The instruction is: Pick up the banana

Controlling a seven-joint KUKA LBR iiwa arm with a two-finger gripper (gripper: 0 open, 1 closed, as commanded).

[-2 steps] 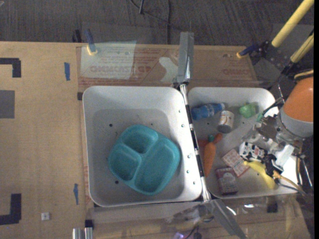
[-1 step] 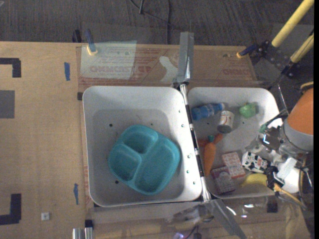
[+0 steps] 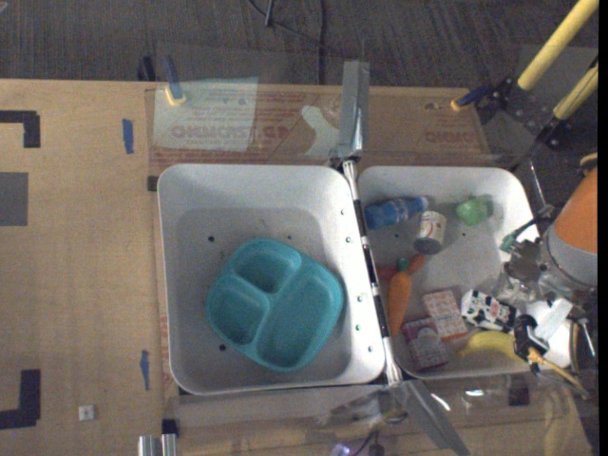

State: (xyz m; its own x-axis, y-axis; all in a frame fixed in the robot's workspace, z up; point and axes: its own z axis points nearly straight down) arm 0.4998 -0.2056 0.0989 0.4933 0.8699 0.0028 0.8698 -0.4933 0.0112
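At the right bin's (image 3: 514, 190) near right corner the gripper (image 3: 527, 335) hangs low; whether its jaws stand wide or narrow cannot be told. The banana (image 3: 486, 343) lies just beside it on the bin floor, next to a black-and-white patterned item (image 3: 486, 307). Further left lie small cartons (image 3: 434, 328), a carrot (image 3: 400, 297), and a blue bottle (image 3: 393, 211). The left bin (image 3: 190, 202) holds a teal divided tray (image 3: 275, 304).

The teal tray (image 3: 275, 304) looks like smooth, slightly shiny plastic. Both white bins (image 3: 190, 207) look like matt plastic. The bench (image 3: 76, 255) looks like plain brown cardboard.
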